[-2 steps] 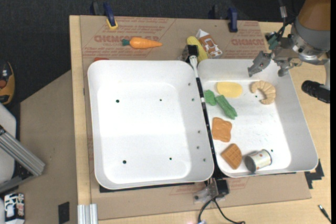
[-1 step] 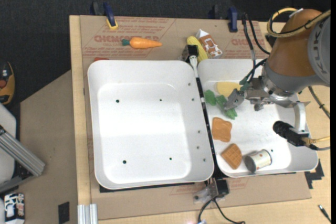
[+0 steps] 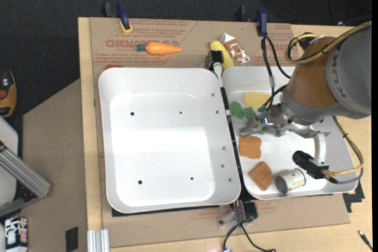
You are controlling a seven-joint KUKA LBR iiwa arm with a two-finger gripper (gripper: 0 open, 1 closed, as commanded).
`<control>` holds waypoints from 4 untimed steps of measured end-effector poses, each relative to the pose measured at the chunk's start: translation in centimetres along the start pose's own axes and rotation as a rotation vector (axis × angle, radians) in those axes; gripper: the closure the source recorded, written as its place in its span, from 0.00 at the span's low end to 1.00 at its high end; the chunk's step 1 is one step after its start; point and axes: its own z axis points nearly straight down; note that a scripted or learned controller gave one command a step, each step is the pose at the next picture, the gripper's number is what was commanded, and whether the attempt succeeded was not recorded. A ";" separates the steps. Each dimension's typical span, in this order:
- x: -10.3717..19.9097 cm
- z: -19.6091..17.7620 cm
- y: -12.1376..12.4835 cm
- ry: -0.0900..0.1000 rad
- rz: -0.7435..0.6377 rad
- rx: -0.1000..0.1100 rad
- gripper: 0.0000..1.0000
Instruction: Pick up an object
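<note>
Camera view, from above: arm (image 3: pixel 331 77) entering from 3 o'clock, gripper (image 3: pixel 258 123) low inside right bin (image 3: pixel 339 147); opening and any hold cannot be told. Green piece (image 3: pixel 237 109) just at 10 o'clock of gripper, yellow slab (image 3: pixel 256 100) at 12, orange-brown block (image 3: pixel 250 147) at 6, second brown block (image 3: pixel 260 174) and grey can (image 3: pixel 290 180) further toward 6. Left bin (image 3: pixel 165 138) at 9 o'clock. Carrot (image 3: pixel 160 49) on cardboard (image 3: pixel 94 44) at 11 o'clock, over red lettering, partly covered, unreadable.
</note>
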 end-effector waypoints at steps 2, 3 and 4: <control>0.3 -22.6 2.6 -0.005 -0.006 -0.019 1.00; 4.6 -34.5 -0.8 -0.002 -0.008 -0.013 1.00; 9.4 -44.3 -4.0 0.000 -0.010 -0.016 1.00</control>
